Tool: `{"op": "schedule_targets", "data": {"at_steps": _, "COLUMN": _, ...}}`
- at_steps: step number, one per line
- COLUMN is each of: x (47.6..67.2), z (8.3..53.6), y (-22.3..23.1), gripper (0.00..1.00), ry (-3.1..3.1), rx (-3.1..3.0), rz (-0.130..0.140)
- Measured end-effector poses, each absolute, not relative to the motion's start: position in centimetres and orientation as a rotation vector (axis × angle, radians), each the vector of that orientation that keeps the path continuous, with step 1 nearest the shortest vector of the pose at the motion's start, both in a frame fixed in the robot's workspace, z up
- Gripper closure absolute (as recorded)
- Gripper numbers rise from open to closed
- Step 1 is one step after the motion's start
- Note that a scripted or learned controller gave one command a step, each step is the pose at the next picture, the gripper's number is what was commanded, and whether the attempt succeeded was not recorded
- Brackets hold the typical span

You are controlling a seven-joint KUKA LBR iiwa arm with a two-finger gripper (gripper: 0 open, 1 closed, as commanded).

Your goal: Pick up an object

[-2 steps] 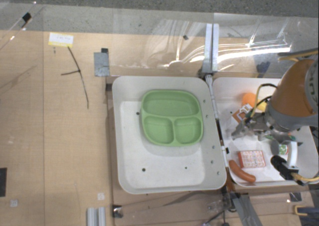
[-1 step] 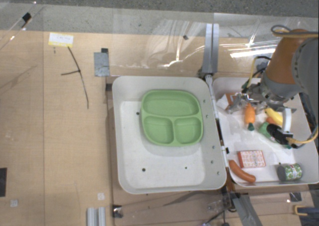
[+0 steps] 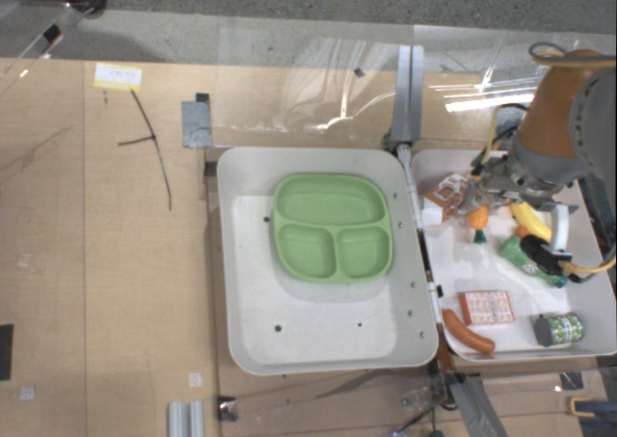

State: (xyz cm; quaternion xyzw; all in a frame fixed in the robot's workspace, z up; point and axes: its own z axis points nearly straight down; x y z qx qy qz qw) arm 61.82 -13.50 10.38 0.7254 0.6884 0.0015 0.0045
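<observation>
A flat green plastic plate with three parts point(image 3: 334, 228) is seen in the big white left bin point(image 3: 241, 329), while in the right white bin point(image 3: 482, 276) a small orange carrot point(image 3: 478, 223), pointing up and down, is placed just under the gripper point(image 3: 485, 190), whose jaws cannot be made out.

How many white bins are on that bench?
2. The left white bin holds a green divided plate; the right white bin beside it holds small items, partly covered by the arm.

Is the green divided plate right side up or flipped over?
Right side up: the green divided plate lies flat in the left bin, its three compartments facing up.
</observation>
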Motion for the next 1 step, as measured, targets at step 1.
{"op": "schedule_targets", "data": {"at_steps": 1, "x": 61.07, "z": 24.82, "y": -10.92, "gripper": 1.0, "ry": 2.346, "rx": 2.076, "rz": 0.008}}
